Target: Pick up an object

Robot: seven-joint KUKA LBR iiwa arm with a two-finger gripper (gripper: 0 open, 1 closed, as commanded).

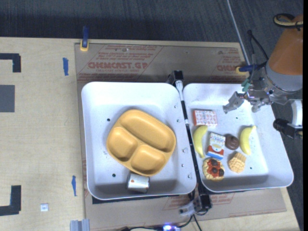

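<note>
Camera view: jaws [244, 100] spread open and gripping nothing, poised over the far end of the right shallow white bin [284, 170], its small toy foods [217, 148] unlifted, so the pick remains undone

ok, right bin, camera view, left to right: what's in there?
Left banana → pizza → chocolate ball → right banana. The gripper hangs above the bin's far side. Boxes and corn overlap others in the order, so left out.
</note>
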